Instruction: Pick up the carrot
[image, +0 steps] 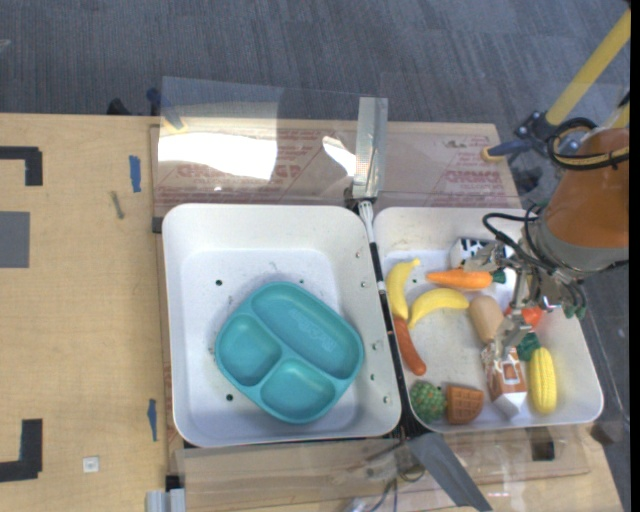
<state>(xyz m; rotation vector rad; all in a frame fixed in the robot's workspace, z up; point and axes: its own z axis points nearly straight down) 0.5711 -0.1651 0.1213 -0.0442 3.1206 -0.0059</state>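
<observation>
While my pincer (522, 322) hangs over the right bin (590, 385), close by the bin's right wall, I cannot tell whether it is released or clenched — cabling and toy clutter mask it from above. The carrot (460, 279) lies on its side in the upper middle of that bin, leafy end toward me, its pointed end touching the upper banana (401, 284), and just above the lower banana (437, 303). A potato (486, 318) sits just below it. Risks noted: the carrot is hemmed in, so a descent slightly off line would catch a banana or the potato instead — or nudge the carrot aside. Its smooth, tapered body may also slip out of a grip taken near the tip
</observation>
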